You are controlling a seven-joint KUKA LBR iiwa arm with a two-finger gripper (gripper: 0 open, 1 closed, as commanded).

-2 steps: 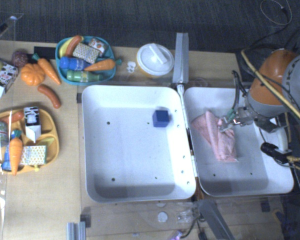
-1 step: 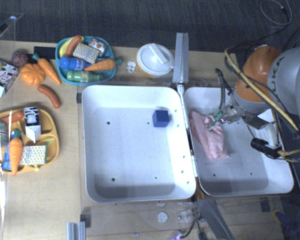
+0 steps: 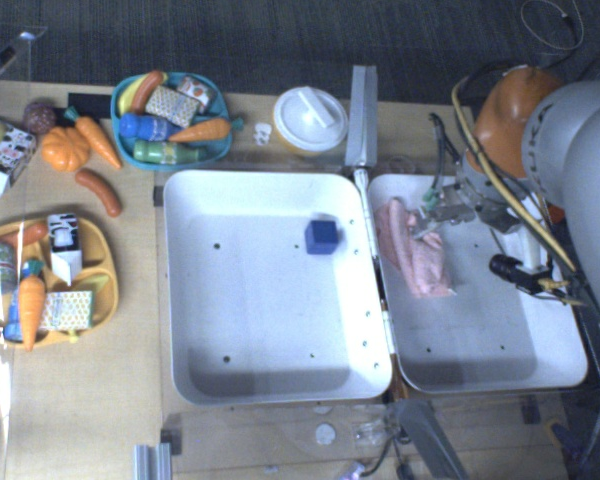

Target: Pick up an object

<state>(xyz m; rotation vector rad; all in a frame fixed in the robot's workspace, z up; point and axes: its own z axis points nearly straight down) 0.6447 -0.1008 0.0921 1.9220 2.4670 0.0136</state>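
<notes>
A small blue cube (image 3: 322, 236) lies in the left white bin (image 3: 230, 348), toward its upper right. A floppy pink object (image 3: 412, 256) lies in the right white bin (image 3: 480, 353), along its left side. My gripper (image 3: 436, 211) hangs over the right bin's upper part, right at the top right edge of the pink object. I cannot tell whether it touches the pink object. The grey arm with its orange band (image 3: 508, 108) reaches in from the right.
Outside the bins, at the left, stand a yellow tray (image 3: 102, 286) and a blue bowl (image 3: 216, 150), both full of toy food. Loose toy vegetables (image 3: 80, 150) lie between them. A white lidded cup (image 3: 310, 118) sits behind the bins. Cables (image 3: 525, 268) trail over the right bin.
</notes>
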